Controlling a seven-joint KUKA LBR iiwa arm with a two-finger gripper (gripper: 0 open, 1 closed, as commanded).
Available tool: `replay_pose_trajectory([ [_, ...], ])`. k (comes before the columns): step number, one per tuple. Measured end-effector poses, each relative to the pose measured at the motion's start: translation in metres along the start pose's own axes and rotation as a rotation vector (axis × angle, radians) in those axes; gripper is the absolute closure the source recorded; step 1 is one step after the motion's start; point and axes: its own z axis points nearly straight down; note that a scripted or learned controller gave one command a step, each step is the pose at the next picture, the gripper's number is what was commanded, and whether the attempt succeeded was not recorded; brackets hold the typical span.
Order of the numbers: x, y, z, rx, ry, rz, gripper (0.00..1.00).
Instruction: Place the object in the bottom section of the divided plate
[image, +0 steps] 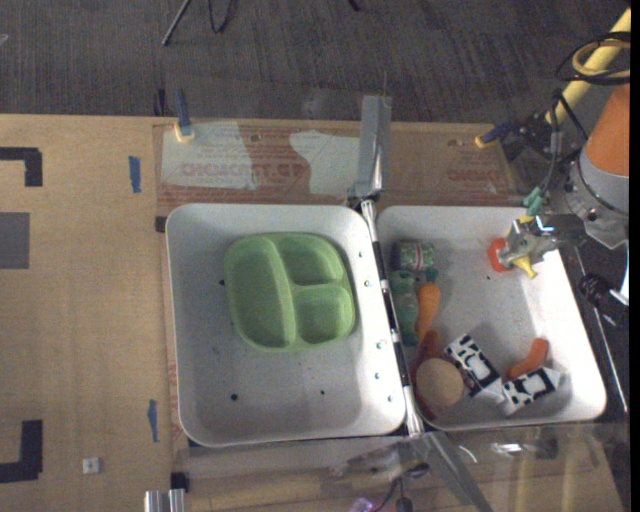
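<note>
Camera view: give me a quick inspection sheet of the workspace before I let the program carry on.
Surface: two white bins side by side, left bin and right bin, on a cardboard-covered bench.
Job's things: green divided plate lies flat in the left bin, its sections bare. Which object is meant, cannot tell.
Clutter: right bin holds a carrot, a green toy, a tan egg-like ball, a black-and-white cow-patterned toy and a small orange ring.
Grippers: gripper hovers over the right bin's upper right, beside the orange ring; fingers too small to judge.
Cables: yellow and green leads run along the arm.
Surroundings: blue tape on the bench, dark carpet beyond.
</note>
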Motion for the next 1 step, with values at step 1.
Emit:
replay_pose_trajectory([
  [1,0.0,0.0,-0.0001,0.0,0.0,0.0,0.0],
])
